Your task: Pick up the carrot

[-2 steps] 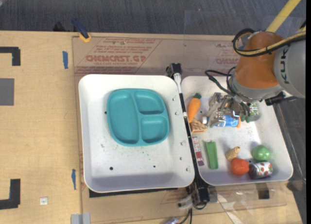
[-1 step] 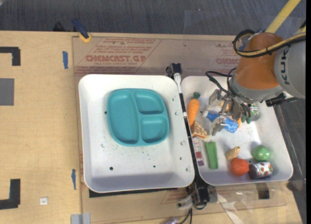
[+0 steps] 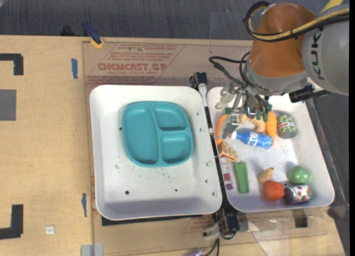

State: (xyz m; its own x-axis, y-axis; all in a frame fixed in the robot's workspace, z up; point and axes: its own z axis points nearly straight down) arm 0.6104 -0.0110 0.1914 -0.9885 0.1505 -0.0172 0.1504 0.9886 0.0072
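Orange carrot (image 3: 270, 124) lies in my right bin (image 3: 319, 155) beside blue bottle (image 3: 254, 138) | gripper (image 3: 244, 110) low over them | claw state: I cannot tell

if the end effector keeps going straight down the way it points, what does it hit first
Most likely the blue bottle, lying just below the end effector, with the carrot close beside it on the view's right. Depth is hard to judge from this slanted view.

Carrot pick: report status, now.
Gripper low over right bin, holding nothing visible. Carrot lies beside it, not lifted. Blue bottle crowds the carrot.
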